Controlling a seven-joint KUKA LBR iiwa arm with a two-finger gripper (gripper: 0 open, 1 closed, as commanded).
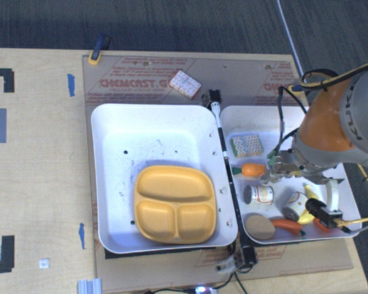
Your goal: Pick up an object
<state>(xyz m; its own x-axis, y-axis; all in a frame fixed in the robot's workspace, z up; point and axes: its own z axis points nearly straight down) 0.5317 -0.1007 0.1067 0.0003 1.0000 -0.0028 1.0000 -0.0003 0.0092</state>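
Reaching in from three o'clock, the arm [340,124] hangs over the right bin [265,116], and we judge this to be the approach step: nothing is lifted yet and the gripper [281,167] sits low above the clutter. Its tip is dark and small against the bin floor, so we cannot tell how its fingers stand, and we see nothing held.

Several things could serve as the task's object. An orange ball [253,171] lies just at nine o'clock of the gripper, nearly touching it. A small can [259,194] lies on its side at about seven o'clock, close by. A speckled sponge [246,144] rests near the bin's far wall at about ten o'clock. Along the near wall, at five to six o'clock, we find a brown stone [259,227], a carrot [287,226] and a yellow banana [308,209], crowded together.

The left bin [153,118] holds a yellow divided tray [175,203], well apart from the gripper at nine o'clock.

We think the ball or the can is the likely target. The next move probably calls for a small shift toward nine o'clock to centre over the ball, a straight descent, and a firm close; the ball is round and may roll away toward the bin wall if the fingers meet it off-centre.
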